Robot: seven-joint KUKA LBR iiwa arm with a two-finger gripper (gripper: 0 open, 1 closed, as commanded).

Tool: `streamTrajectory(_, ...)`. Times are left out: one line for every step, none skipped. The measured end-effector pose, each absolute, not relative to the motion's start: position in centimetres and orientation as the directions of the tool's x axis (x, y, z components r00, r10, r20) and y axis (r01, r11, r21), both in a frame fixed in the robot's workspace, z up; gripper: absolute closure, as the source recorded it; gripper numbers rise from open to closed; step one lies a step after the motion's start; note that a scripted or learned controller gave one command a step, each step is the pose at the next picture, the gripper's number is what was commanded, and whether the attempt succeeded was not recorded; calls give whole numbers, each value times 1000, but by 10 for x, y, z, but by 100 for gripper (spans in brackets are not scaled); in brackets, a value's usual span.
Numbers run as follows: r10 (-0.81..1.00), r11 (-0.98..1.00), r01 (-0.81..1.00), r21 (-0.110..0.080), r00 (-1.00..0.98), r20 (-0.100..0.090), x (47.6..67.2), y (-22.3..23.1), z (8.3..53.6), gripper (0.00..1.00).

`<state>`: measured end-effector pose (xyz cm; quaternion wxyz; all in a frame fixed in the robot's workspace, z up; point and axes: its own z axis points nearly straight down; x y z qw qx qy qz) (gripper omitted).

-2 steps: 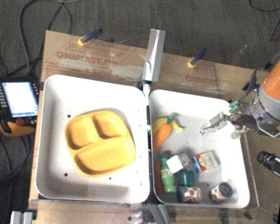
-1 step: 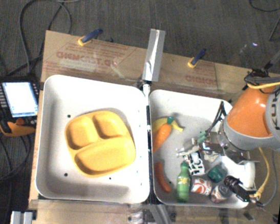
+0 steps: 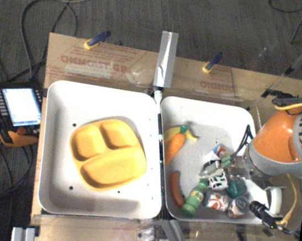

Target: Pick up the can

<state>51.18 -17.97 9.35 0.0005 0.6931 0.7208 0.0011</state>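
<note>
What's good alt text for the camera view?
The gripper hangs over a cluster of small items in the right bin, near a can, green bottle and carrot. The left bin holds a yellow tray.

One fixed camera looked down at a slant on the bench from above, far enough off to take in both bins whole and some floor beyond. The left bin sat near the middle of the frame, with the right bin just beside it, toward the frame's right. The arm came in past the right bin, at the frame's right side. Floor and cables showed beyond the left bin, along the top and left.
</note>
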Motion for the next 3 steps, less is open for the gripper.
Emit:
streamTrajectory(943, -334, 943, 9, 334, 0, 584, -188, 90, 0)
streamTrajectory(904, -427, 904, 12, 427, 5, 566, -187, 91, 0)
streamTrajectory(908, -420, 908, 6, 419, 11, 567, -180, 100, 100)
